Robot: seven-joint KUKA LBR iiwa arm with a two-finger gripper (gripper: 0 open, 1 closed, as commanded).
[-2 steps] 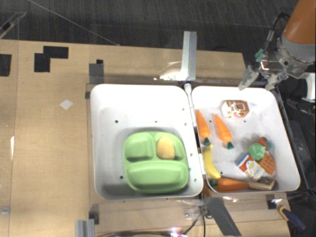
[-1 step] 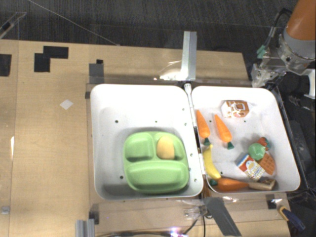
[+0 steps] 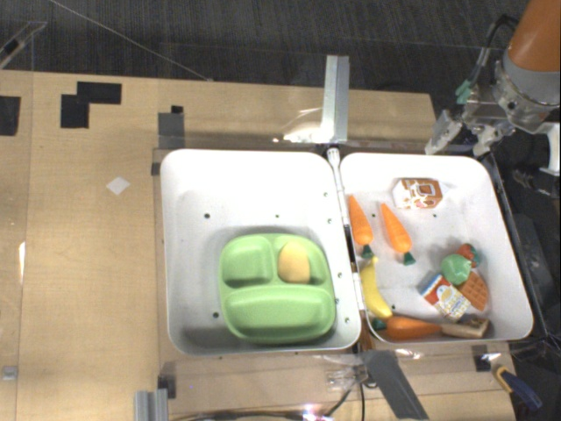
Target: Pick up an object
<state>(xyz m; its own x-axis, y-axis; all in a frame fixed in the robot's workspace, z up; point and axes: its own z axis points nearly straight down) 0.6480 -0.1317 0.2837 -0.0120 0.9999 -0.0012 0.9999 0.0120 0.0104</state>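
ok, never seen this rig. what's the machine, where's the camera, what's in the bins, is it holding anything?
This is one fixed camera above a bench, looking down at a slant. The machine is a grey robot arm with an orange band, reaching in from the right; its gripper sits near the top right, above the far edge of the right bin. Nothing shows between its fingers, so it holds nothing that I can see.

Two shallow white bins sit side by side. The left bin holds a green divided tray with a yellow fruit in one compartment. The right bin holds toy food: two carrots, a banana, a small carton, a snack box, a waffle piece and a few more.
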